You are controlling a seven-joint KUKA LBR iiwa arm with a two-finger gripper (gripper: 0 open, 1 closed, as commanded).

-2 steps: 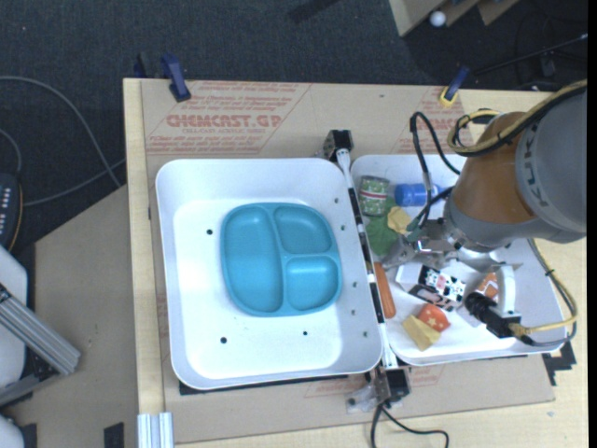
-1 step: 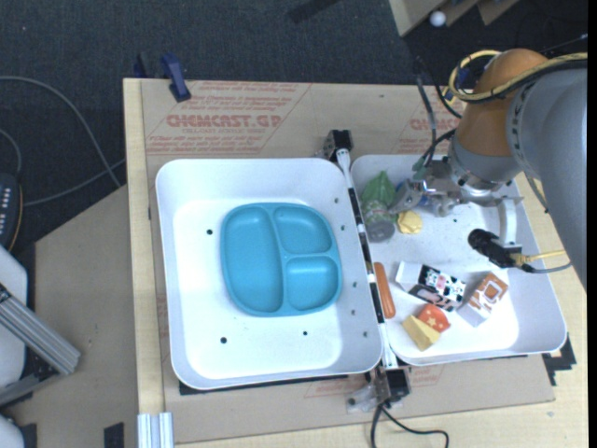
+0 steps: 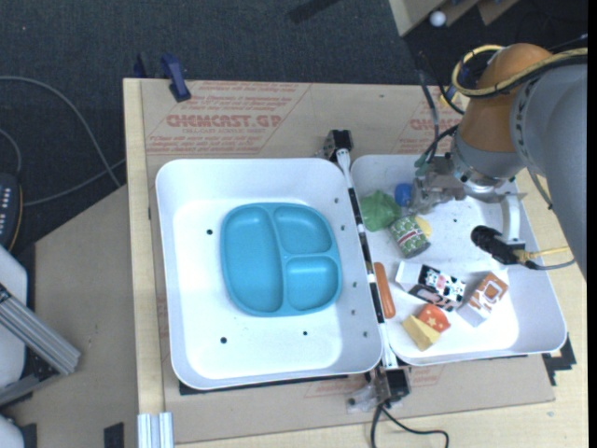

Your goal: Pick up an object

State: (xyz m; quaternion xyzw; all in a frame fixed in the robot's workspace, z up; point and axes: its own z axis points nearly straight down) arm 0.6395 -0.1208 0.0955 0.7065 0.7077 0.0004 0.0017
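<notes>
Nearest the camera, at the six o'clock edge of the right bin [image 3: 550,329], lie a yellow and red wedge [image 3: 427,325], a small brown and white house-shaped block [image 3: 484,296] and a black and white patterned toy [image 3: 438,286]. An orange stick [image 3: 381,289] lies along the bin's nine o'clock wall. Toward twelve o'clock sit a green and brown can-like piece [image 3: 409,234], a soft green lump [image 3: 377,209] and a small blue ball [image 3: 403,194], all close together.

The left bin [image 3: 177,250] carries a blue divided plate [image 3: 279,257] at its centre, and both bins rest on the tabletop [image 3: 233,119].

The arm's hand [image 3: 436,189] hangs at the right bin's twelve o'clock end, just beside the blue ball and the can-like piece. Whether it is wide or narrow I cannot tell, and nothing can be seen held in it.

The risk is crowding: the ball, lump and can sit so close that a descent could strike two at once, push one aside, or close on none. The round ball would likely roll away.
</notes>
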